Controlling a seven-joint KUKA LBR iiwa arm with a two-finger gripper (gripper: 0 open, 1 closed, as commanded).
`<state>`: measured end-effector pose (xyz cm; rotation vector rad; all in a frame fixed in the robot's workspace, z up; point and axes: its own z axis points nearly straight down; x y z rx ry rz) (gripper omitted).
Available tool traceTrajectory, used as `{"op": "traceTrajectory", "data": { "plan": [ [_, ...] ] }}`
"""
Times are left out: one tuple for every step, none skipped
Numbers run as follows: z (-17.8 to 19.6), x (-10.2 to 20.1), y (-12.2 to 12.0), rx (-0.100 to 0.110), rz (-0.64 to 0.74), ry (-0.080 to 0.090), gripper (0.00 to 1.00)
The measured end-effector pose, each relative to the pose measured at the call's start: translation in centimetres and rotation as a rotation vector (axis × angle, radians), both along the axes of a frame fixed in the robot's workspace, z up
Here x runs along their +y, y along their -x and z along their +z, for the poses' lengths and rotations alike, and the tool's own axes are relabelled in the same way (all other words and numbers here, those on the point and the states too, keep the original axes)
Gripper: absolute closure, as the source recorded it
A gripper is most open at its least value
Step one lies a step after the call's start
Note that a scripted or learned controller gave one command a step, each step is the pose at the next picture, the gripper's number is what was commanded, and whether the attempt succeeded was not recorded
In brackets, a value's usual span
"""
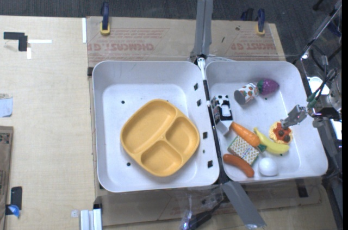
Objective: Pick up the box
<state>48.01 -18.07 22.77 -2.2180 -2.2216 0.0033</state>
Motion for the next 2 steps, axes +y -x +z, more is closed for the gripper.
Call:
{"op": "traceTrajectory", "data": {
  "plan": [
    [-13.0,7.0,0.19,-0.004,0.148,-0.002,0.0],
    [-13.33,7.65,0.2,-0.005,-0.06,-0.001,0.0]
  ]
}}
